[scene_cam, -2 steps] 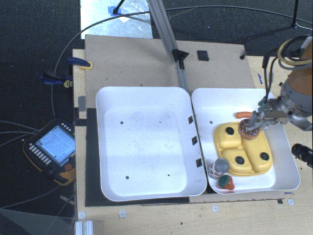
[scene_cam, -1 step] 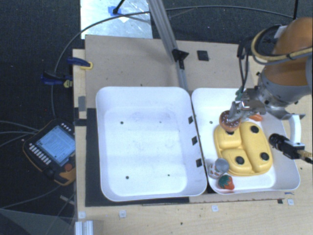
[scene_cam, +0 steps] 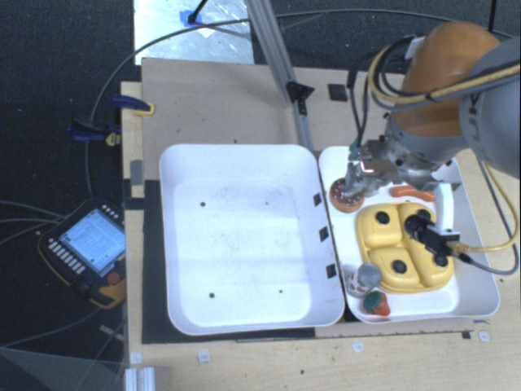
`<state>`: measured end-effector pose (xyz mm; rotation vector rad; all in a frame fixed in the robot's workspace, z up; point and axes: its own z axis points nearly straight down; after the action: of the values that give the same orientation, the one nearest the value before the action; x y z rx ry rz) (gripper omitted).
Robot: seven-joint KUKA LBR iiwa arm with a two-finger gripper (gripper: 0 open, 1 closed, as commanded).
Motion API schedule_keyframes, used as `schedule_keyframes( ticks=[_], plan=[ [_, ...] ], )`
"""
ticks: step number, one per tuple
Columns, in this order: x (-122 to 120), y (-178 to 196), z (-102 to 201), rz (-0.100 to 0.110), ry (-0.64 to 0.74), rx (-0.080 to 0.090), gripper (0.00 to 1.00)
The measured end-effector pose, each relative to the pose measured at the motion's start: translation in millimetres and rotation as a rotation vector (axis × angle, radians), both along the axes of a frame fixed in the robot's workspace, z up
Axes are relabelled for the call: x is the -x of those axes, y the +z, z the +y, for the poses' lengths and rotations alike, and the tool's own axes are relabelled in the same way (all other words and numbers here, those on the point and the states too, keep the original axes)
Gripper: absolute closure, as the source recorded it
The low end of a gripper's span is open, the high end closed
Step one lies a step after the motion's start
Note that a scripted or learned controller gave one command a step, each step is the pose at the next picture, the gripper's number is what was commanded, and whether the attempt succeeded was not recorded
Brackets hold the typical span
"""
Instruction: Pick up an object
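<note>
Brown ring (scene_cam: 346, 198) lies by the left wall of the right bin (scene_cam: 482, 298), just under the gripper (scene_cam: 356, 179). Whether the gripper is wide, narrow or holding the ring cannot be told. A yellow toy (scene_cam: 392, 247) sits just beside the ring, an orange piece (scene_cam: 411, 192) lies near it, and a strawberry (scene_cam: 376, 303) is at the bin's near corner.

I work from one camera, fixed high above the bench (scene_cam: 213, 96) and looking down at a slant. The left bin (scene_cam: 244, 235) sits mid-frame. The right bin (scene_cam: 475, 287) lies just beside it, where the arm (scene_cam: 446, 72) comes in. It stands far enough back to show floor (scene_cam: 49, 72) beyond the left bin.
</note>
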<state>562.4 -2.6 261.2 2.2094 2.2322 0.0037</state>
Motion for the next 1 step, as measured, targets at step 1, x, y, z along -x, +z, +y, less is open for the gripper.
schedule_keyframes(
  ticks=[1],
  plan=[
    [-19.2,-14.6,41.5,0.0,-0.002,0.0,1.0]
  ],
)
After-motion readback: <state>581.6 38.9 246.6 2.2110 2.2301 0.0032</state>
